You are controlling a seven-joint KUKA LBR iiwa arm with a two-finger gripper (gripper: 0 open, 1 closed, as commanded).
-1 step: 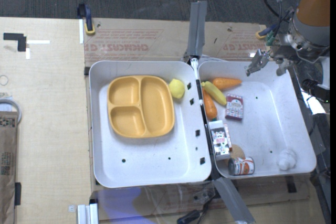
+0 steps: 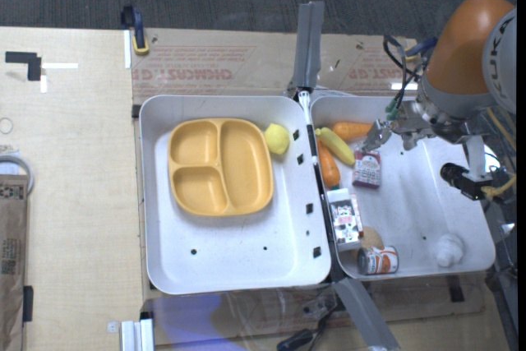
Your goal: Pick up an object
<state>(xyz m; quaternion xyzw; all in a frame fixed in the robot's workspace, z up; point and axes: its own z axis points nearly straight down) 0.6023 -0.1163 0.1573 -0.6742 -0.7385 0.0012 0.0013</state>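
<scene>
Two shallow white bins are seen side by side on a bench, viewed from above at a slant; the left bin (image 2: 160, 259) holds a yellow divided plate (image 2: 220, 167) with three compartments, set toward its far left part, and a small yellow lemon (image 2: 278, 139) is placed just beside the plate's far right edge, near the wall shared with the other bin.

The right bin (image 2: 427, 218) is crowded along its left wall; a banana (image 2: 336, 145) is laid diagonally near the far left corner, with one carrot (image 2: 352, 129) behind it along the far wall and another carrot (image 2: 329, 168) just beside it toward the near side; a small red and white packet (image 2: 367, 171) is set to the right of the banana; a printed box (image 2: 345, 218) is placed against the left wall further toward the near edge; a brownish round item (image 2: 371, 238) is partly hidden beside it; a can (image 2: 378, 260) with a red label is laid on its side at the near left corner; a white object (image 2: 448, 249) is seen near the near right corner.

The grey arm with its orange band (image 2: 468, 45) is reached in from the right over the bin's far part; the gripper (image 2: 385, 136) is held just above the packet, near the far carrot; whether the fingers are open or closed cannot be told; nothing is seen between them.
</scene>
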